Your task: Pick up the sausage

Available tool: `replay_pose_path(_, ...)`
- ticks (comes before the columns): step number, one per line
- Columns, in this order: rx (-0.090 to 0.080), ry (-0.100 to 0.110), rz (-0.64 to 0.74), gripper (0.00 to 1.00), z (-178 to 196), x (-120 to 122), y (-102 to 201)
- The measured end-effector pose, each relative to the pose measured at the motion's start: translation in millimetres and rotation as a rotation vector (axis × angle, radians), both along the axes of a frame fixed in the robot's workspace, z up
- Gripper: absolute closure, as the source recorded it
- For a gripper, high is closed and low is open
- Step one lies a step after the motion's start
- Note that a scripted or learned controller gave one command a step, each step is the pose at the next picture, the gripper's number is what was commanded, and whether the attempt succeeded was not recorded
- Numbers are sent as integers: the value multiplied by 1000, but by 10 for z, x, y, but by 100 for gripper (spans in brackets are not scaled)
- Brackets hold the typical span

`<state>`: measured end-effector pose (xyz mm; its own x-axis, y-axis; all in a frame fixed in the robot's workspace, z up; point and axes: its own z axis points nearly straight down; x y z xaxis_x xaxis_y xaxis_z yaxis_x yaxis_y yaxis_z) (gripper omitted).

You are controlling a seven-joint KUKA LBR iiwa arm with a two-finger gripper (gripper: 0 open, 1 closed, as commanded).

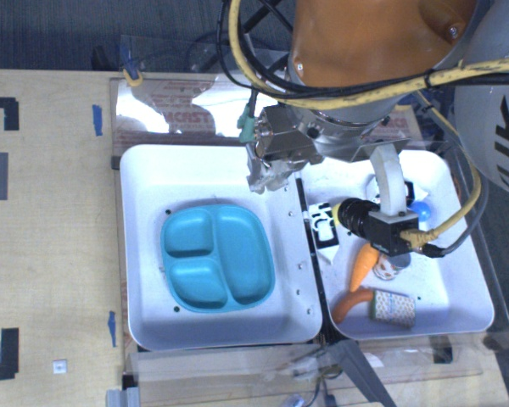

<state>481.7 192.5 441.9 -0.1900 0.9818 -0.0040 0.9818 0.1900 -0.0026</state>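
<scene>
One sausage [349,302], one carrot [365,263], right bin [467,299]; one blue tray [216,256], left bin [144,227].

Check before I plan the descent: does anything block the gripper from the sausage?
Nothing covers the sausage, but the carrot abuts its upper end and a patterned cup lies close beside it.

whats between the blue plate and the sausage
In the camera view, between the blue plate and the sausage lie bare floor of the left bin and the dark seam where the two bins meet.
</scene>
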Motion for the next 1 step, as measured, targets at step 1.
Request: replay_pose_path(1, 1, 3, -24, 100, -89, -18, 208)
